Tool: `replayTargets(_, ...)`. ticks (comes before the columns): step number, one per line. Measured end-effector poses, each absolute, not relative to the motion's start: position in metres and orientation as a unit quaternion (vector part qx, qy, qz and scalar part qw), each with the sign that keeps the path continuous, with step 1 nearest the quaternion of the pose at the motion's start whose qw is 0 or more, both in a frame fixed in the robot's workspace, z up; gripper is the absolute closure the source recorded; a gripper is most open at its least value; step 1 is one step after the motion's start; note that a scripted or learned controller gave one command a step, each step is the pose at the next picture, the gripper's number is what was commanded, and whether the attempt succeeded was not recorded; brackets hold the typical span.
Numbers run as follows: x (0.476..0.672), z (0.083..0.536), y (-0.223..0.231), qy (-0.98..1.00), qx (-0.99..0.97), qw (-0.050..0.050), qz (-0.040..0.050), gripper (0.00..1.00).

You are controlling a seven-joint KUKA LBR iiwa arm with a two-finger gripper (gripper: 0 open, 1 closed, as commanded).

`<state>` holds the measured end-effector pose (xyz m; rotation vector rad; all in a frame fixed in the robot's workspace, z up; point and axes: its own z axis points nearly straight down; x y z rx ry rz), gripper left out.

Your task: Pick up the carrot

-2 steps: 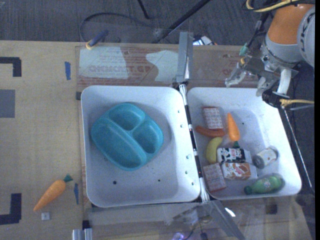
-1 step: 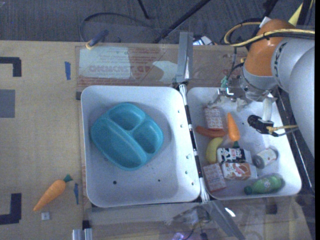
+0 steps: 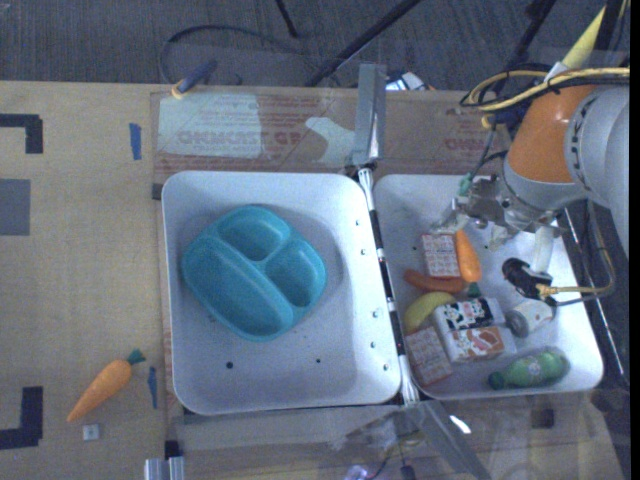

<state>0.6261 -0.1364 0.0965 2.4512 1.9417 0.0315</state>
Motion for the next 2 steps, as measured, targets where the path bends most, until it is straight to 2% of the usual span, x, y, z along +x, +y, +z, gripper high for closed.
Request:
replayTargets(1, 0.627, 0.108, -0.139, 0.619, 0.785, 0.009, 0.0106, 1.00)
replayTargets(2, 0.583, 0.218, -0.093, 0.576, 0.817, 0.000, -0.0001, 1.00)
